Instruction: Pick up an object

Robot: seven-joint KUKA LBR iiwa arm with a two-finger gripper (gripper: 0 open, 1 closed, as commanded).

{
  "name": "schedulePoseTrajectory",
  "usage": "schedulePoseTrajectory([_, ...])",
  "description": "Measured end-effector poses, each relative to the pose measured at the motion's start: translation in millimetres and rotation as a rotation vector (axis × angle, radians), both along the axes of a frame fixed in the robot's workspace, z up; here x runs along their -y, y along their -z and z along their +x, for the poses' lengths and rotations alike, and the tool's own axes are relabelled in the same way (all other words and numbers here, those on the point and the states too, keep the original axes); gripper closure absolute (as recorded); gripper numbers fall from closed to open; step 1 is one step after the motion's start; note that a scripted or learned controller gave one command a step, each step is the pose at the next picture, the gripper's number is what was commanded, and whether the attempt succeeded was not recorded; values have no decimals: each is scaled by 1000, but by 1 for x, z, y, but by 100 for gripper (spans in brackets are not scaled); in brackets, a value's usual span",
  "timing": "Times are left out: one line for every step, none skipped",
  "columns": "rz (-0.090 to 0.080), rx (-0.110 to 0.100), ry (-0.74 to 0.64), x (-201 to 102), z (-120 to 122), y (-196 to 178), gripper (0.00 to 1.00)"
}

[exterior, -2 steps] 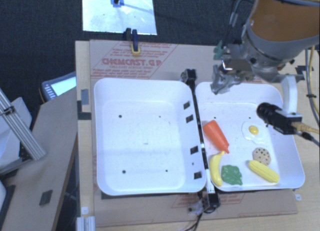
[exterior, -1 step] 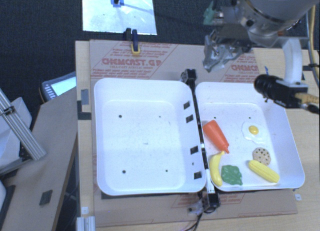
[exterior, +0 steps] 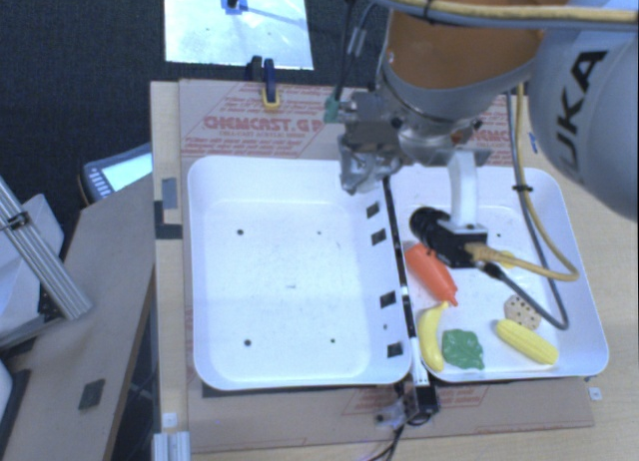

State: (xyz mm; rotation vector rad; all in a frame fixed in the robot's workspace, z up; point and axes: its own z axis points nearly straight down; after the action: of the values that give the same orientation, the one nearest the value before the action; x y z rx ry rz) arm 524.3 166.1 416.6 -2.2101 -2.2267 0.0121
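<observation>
My gripper (exterior: 363, 172) hangs over the far end of the divider between the two bins, and nothing shows held in it. In the right bin (exterior: 564, 239) lie an orange carrot (exterior: 431, 269), a yellow banana (exterior: 431, 337), a green leafy piece (exterior: 462, 349), a yellow corn cob (exterior: 526, 341) and a small tan dotted cube (exterior: 520, 311). All of them sit in the near half of that bin, well in front of the gripper. The carrot lies closest to the divider.
The left bin (exterior: 280, 289) stands beside the right one, parted by a divider with black clips (exterior: 389, 299). A cardboard sheet (exterior: 250, 130) lies under both bins. A blue and yellow clamp (exterior: 268, 85) stands at its far edge.
</observation>
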Motion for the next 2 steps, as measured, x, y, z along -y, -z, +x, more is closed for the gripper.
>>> schedulePoseTrajectory([4, 12, -5, 2, 1, -18, 100])
schedulePoseTrajectory([4, 14, -11, 1, 1, -29, 100])
